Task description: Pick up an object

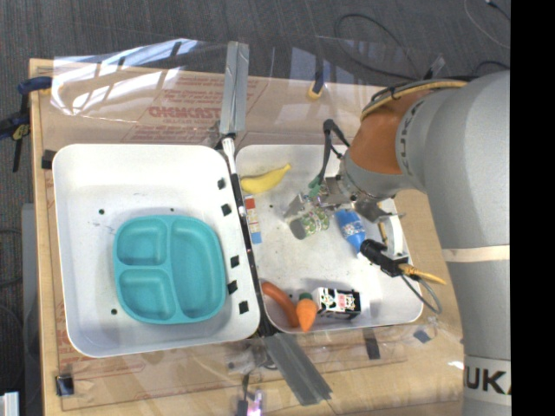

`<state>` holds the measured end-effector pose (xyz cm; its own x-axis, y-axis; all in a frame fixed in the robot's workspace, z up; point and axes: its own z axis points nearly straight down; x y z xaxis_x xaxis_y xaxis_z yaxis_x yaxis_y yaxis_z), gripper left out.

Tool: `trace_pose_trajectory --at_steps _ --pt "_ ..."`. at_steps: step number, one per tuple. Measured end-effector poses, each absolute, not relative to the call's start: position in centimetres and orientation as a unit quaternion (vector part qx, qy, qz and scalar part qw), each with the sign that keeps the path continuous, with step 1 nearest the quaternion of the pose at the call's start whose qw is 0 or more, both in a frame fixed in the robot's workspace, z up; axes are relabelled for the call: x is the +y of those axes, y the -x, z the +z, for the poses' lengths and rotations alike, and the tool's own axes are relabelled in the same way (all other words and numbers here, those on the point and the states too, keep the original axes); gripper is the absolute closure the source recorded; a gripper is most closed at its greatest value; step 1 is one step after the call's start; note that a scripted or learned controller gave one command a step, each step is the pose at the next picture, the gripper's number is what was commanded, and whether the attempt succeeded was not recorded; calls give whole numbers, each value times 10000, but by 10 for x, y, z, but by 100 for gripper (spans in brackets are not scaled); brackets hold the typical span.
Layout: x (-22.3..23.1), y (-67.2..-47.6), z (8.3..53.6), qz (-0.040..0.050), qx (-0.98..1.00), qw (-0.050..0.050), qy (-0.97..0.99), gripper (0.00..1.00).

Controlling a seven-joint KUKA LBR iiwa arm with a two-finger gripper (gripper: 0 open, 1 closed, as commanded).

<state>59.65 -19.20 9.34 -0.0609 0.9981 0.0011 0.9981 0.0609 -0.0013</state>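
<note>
My gripper (307, 218) hangs low over the middle of the right bin (277, 258), at the end of the grey arm with its orange band (377, 146). A yellow banana (264, 178) lies at the bin's far left, up and to the left of the gripper. A blue object (351, 229) lies just right of the gripper, partly under the wrist. At the near edge lie an orange carrot (305, 312), a red-orange piece (277, 295) and a black-and-white box (337, 302). A small grey-green shape sits right at the gripper's tip; I cannot tell what it is.
The left bin (78, 198) bears a teal divided plate (169, 269). Black clips run along the wall between the two bins (236, 232). Cables trail over the right bin's right rim (408, 271). The arm's bulk covers the bench's right side.
</note>
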Motion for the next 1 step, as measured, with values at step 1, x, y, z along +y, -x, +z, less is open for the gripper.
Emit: trace_pose_trajectory --at_steps 1 --pt "-102 -636 184 0 -6941 7 7199 100"
